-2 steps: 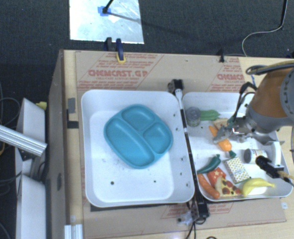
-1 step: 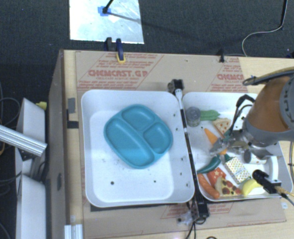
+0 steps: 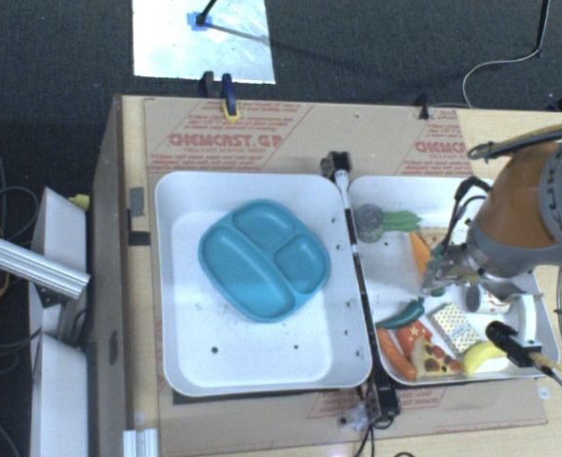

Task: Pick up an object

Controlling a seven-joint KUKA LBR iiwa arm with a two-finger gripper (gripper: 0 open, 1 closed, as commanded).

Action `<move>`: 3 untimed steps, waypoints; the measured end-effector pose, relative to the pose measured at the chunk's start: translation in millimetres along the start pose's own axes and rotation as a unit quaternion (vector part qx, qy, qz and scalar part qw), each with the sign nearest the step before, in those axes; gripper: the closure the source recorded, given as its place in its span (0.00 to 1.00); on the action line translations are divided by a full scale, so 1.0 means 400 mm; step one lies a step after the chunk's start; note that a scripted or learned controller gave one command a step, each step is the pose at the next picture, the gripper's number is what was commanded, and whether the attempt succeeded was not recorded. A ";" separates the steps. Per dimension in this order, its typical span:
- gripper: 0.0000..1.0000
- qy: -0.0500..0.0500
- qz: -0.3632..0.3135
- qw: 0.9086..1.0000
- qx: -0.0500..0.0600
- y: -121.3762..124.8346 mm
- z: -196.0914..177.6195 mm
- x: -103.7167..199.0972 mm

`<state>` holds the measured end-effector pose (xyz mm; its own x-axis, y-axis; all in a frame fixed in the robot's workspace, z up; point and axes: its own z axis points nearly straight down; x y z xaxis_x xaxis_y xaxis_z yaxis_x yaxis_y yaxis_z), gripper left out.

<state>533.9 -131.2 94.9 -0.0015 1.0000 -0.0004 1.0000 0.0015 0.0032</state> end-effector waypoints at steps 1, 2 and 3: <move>0.00 0.000 0.000 1.000 0.000 0.000 0.000 0.000; 0.00 0.001 -0.001 1.000 0.000 0.141 0.026 0.108; 1.00 0.000 -0.002 1.000 -0.001 0.143 -0.001 0.107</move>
<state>591.1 -88.4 95.3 -0.0063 1.0000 0.0000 1.0000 0.0063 0.0046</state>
